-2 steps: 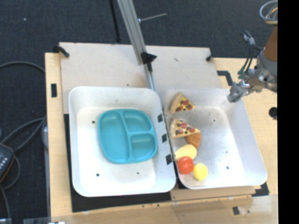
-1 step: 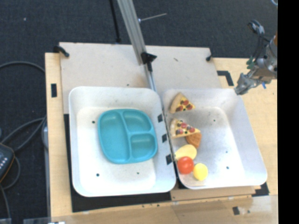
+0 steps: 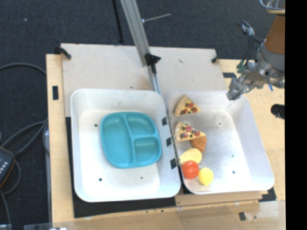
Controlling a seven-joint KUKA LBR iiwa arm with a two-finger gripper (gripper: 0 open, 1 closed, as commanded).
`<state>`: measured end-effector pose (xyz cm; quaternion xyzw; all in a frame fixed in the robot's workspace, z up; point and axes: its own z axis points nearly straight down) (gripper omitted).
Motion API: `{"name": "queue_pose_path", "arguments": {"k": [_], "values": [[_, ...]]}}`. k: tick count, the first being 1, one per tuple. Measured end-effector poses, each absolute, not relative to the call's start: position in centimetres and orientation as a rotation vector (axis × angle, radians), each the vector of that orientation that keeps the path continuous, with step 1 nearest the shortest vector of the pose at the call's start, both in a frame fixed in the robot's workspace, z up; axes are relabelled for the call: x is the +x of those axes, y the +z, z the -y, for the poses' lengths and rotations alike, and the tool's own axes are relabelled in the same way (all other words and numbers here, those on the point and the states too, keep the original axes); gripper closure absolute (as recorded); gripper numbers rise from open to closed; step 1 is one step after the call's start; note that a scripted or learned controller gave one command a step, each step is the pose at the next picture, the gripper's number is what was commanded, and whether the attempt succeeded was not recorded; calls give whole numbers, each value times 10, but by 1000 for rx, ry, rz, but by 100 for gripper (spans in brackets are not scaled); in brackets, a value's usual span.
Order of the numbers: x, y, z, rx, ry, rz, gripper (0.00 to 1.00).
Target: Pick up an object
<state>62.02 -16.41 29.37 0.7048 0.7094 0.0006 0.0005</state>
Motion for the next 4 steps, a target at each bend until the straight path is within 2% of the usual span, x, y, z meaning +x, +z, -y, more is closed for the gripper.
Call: {"name": "queue_pose_path", "arguments": {"k": [3,4], "values": [[581,276,-7,2213,2,-2231,100],[569,277,-51,2214,3,-2230,100]]}}
